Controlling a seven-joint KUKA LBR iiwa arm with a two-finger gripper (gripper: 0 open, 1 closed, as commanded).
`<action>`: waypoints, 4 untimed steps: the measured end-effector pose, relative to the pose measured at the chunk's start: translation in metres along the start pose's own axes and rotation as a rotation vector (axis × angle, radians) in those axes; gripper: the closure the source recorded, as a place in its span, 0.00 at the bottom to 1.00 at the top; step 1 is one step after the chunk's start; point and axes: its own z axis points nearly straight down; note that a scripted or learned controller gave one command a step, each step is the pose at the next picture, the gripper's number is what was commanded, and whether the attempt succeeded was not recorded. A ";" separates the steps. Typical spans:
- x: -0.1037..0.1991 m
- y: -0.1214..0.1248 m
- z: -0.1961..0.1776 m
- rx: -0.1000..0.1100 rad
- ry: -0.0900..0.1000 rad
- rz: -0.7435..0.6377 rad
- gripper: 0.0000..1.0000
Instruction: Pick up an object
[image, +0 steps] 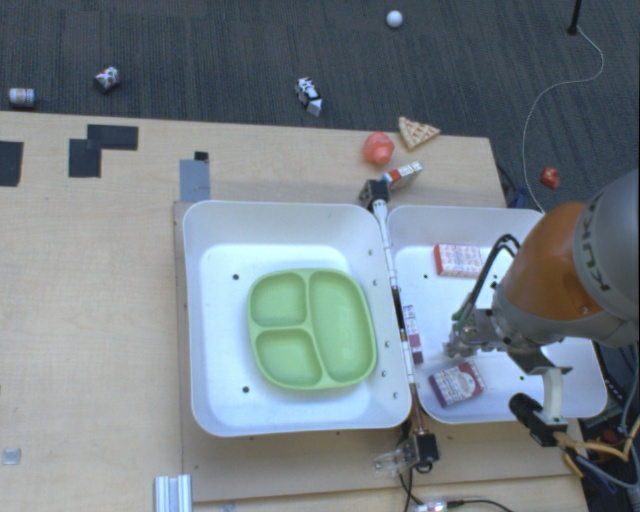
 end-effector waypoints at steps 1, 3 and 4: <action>0.000 0.000 0.000 0.001 0.000 0.000 0.00; 0.001 0.002 -0.010 -0.003 0.001 -0.002 0.00; -0.002 -0.003 0.011 0.010 0.002 0.002 0.00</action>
